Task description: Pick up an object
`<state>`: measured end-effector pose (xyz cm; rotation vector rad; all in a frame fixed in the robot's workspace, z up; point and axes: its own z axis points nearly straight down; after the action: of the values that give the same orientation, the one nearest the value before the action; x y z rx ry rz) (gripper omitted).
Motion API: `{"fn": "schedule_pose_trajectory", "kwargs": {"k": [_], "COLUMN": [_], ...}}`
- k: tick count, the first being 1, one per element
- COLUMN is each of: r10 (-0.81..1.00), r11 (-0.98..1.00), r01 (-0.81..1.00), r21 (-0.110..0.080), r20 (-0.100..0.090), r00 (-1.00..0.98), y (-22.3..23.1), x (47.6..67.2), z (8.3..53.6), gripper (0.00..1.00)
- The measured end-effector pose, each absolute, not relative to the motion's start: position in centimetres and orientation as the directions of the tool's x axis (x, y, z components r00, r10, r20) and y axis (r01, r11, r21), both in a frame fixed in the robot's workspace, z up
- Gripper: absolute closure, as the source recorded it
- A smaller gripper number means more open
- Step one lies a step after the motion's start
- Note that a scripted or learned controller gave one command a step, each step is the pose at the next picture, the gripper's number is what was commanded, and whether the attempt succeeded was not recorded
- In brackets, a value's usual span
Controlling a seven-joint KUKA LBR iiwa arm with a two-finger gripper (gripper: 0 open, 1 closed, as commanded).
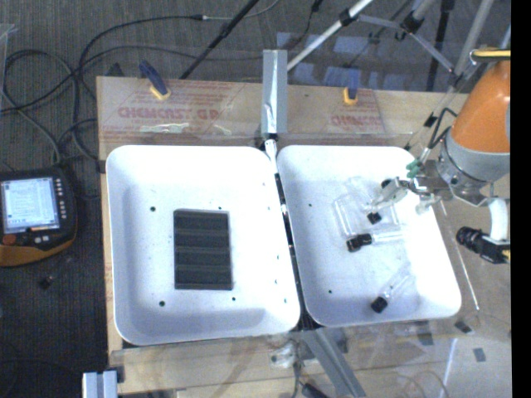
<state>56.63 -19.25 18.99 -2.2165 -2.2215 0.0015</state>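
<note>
Two bins sit on the desk (124, 106). A dark ribbed slab (202, 249) lies flat in the left bin (133, 181); clear, black-capped bits (369, 218) scatter the right bin (315, 172), gripper (406, 185) above them. I cannot tell its fingers' state. Those bits look light, slick, brittle; I'd pinch a black cap (358, 242).

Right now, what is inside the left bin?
Inside the left bin lies one dark ribbed rectangular block, flat on the floor. Whatever is beneath the block is covered.
</note>
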Motion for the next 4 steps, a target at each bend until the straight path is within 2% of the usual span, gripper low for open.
{"fn": "schedule_pose_trajectory", "kwargs": {"k": [1,2,3,4], "r10": [1.0,0.999,0.997,0.993], "r11": [0.024,0.049,0.073,0.117], "r01": [1.0,0.999,0.997,0.993], "r21": [-0.001,0.009,0.012,0.012], "r20": [0.004,-0.001,-0.005,-0.006], "r00": [-0.024,-0.049,-0.073,-0.117], "y": [-17.3,-17.3,-18.2,-19.6], "x": [58.2,60.4,55.7,62.1], "z": [9.4,9.0,9.1,9.0], "gripper": [0.0,0.0,0.0,0.0]}}
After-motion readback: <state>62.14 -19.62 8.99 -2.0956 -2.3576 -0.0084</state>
